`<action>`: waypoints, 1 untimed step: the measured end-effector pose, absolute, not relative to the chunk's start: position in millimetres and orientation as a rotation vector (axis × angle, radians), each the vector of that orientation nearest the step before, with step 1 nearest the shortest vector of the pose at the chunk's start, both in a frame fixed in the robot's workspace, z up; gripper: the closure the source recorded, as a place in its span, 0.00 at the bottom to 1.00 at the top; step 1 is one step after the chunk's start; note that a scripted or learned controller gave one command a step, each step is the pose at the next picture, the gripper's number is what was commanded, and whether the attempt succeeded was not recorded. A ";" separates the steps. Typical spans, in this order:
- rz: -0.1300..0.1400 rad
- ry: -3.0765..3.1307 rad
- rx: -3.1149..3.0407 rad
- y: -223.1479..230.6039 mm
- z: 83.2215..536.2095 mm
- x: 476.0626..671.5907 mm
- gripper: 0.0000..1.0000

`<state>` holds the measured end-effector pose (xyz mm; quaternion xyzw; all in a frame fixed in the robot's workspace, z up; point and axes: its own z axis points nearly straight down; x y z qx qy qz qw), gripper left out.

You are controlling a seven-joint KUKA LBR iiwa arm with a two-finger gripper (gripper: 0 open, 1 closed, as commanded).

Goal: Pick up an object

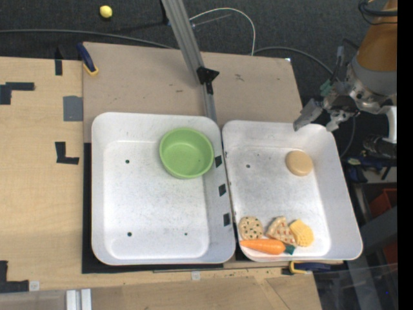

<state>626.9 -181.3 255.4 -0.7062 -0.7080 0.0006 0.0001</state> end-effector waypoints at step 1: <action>0.003 -2.224 -2.219 -181.4 255.4 626.9 0.00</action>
